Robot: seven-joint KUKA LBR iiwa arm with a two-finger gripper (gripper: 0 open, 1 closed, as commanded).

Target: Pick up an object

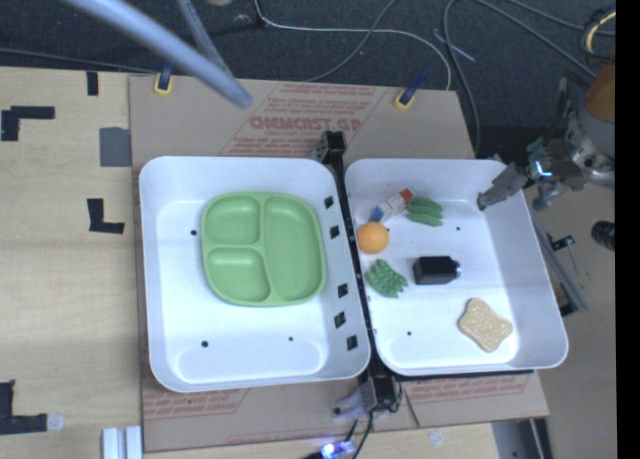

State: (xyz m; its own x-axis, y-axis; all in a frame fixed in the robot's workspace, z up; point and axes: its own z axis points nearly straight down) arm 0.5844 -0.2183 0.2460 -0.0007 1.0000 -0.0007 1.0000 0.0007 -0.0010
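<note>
At the right bin's (545,277) far rim my gripper (500,192) hangs, jaw state unreadable; descending here, I'd risk striking the rim, well apart from the orange (372,238).

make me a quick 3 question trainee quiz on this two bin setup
1. True or false: the green divided plate lies in the left bin.
2. Which item lies nearest the right bin's front right corner? A) orange ball B) black block C) tan biscuit
3. Fill in: the pincer hovers over the right bin's ____ right corner.

Key: 1 true; 2 C; 3 far.
</note>
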